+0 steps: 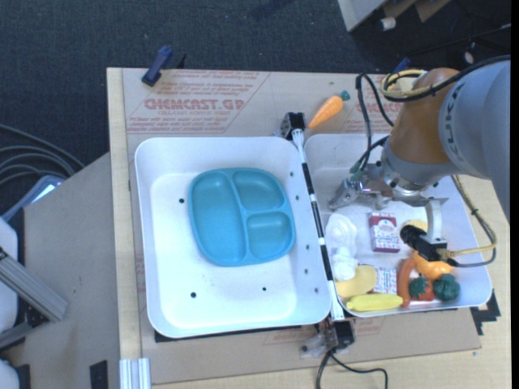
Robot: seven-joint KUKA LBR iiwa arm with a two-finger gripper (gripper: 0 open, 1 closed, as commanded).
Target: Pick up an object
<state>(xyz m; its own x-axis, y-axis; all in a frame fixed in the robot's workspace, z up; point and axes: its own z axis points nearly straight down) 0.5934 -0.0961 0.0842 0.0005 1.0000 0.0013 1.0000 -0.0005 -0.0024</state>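
My gripper [357, 188] hangs low over the back left part of the right bin [480, 275], under the grey arm with its orange band. Nothing shows held in it. Just in front of it lie a white lumpy object [340, 230] and a small red box [383, 233]. Further forward are a pale yellow piece [357, 281], a yellow banana [375, 302], an orange toy vegetable [430, 266] and green pieces [418, 287]. The wrist hides part of the bin's back.
The left bin [162, 282] holds a blue divided plate [242, 215]. An orange carrot toy [324, 112] lies on the bench behind the bins, outside them. A blue clip [156, 65] sits at the bench's far left corner.
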